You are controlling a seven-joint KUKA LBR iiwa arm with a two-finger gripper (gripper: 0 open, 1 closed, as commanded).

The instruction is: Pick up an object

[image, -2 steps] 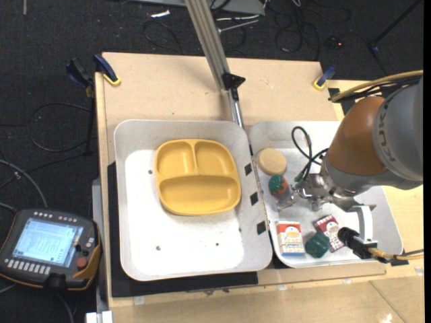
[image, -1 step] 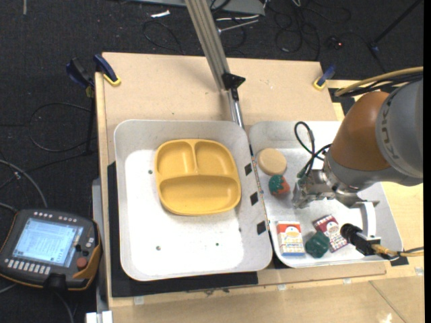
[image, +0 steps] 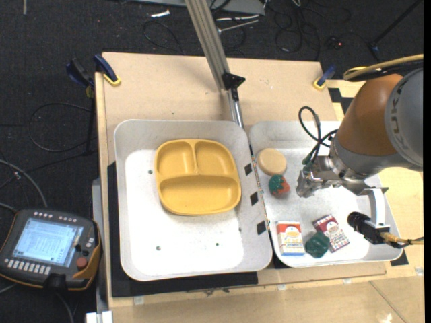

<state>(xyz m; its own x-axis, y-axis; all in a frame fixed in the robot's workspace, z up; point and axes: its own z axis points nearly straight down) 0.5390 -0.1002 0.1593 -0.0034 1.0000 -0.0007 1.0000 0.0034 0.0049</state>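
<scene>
From above, my hand (image: pixel 306 184) hangs over the right bin (image: pixel 363 254); I cannot tell whether it is wide or narrow. Just to its left sits a small red and green object (image: pixel 279 186), and beyond that a tan round block (image: pixel 273 161). Below my hand lie a white and red card box (image: pixel 291 238), a green lump (image: pixel 317 245) and a red packet (image: pixel 331 231). Well to my left, the left bin (image: pixel 135 247) carries a yellow divided plate (image: pixel 198 176).

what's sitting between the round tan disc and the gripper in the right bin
In the camera view, a small red and green object lies between the round tan disc and the gripper, just below the disc.
</scene>
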